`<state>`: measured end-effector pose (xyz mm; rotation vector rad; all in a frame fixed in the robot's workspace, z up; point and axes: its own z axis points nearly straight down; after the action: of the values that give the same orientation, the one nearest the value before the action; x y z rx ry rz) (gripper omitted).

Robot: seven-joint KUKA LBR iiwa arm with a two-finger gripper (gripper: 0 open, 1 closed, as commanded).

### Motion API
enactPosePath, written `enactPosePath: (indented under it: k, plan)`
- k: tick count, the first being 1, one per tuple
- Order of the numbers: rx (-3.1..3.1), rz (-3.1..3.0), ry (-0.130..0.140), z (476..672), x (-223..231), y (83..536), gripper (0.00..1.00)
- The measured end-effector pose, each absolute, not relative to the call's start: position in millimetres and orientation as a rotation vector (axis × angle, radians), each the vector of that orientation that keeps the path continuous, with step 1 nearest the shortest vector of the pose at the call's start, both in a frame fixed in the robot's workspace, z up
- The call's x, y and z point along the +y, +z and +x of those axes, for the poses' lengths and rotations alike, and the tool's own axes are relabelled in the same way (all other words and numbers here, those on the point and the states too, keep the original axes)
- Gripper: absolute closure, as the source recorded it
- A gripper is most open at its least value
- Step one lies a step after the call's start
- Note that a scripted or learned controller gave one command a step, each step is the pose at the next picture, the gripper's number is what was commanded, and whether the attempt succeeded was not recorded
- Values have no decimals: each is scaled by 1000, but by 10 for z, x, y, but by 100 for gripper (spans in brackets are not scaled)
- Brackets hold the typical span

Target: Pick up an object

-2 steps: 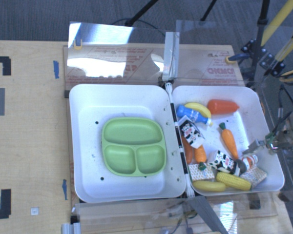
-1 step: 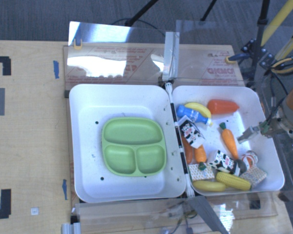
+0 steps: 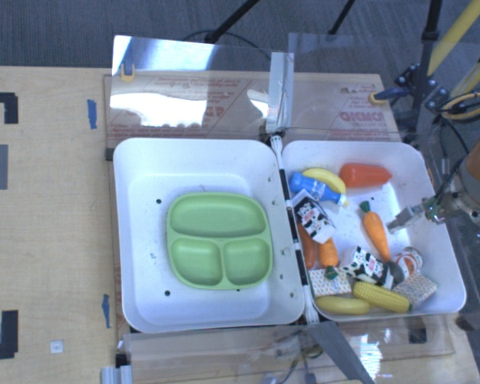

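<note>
White plastic bins, shallow, glossy: left bin (image 3: 136, 238) holds a green three-compartment tray (image 3: 220, 238), well left of the gripper (image 3: 402, 218). Right bin (image 3: 422, 166) has the toy clutter. Gripper sits at its right rim; open or closed, cannot tell. Nothing lifted yet, so the whole pick remains. Nearest candidate: orange carrot (image 3: 375, 232), tapered, smooth, just left of the gripper. Corn cob (image 3: 382, 297), knobbly, below-left.
</note>
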<state>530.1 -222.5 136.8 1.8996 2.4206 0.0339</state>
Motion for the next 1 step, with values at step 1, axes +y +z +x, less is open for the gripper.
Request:
enactPosePath:
  k: [1]
  plan:
    - [2571, 1797, 3, 5157, -2127, 1062, 0]
